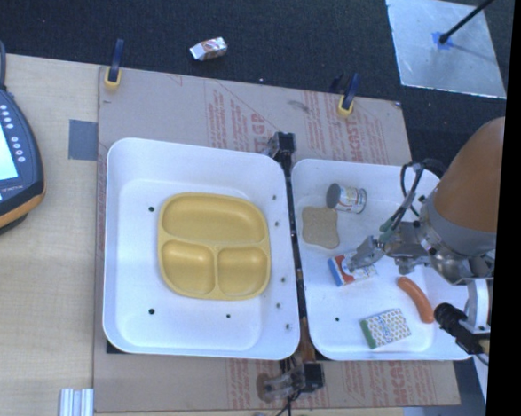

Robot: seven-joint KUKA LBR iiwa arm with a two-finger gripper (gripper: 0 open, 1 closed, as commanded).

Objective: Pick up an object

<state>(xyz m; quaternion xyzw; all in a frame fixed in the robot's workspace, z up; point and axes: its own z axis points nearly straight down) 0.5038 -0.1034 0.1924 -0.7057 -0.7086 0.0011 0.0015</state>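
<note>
1. The desk (39, 321) carries two shallow white bins side by side, so one can serve as the source and the other as the destination. The left bin (125, 238) holds just a yellow divided tray (213, 244) lying flat at its centre.

2. The loose objects lie in the right bin (322, 340): a small metal can (347, 198) on its side toward 12 o'clock, a tan square pad (321, 226) just below it, a red-and-blue block (340, 270) near the centre, an orange carrot-like piece (416, 300) toward 4 o'clock, and a green patterned sponge (385, 328) at 6 o'clock.

3. The arm reaches in from 3 o'clock, and its gripper (361, 259) hangs low over the bin's centre, tips right at the red-and-blue block. This placement suggests the block is the chosen target.

4. Whether the gripper is spread or pinching cannot be told from the slant of the view; nothing is visibly lifted.

5. The block lies close to the pad, so a stray nudge seems possible.
</note>
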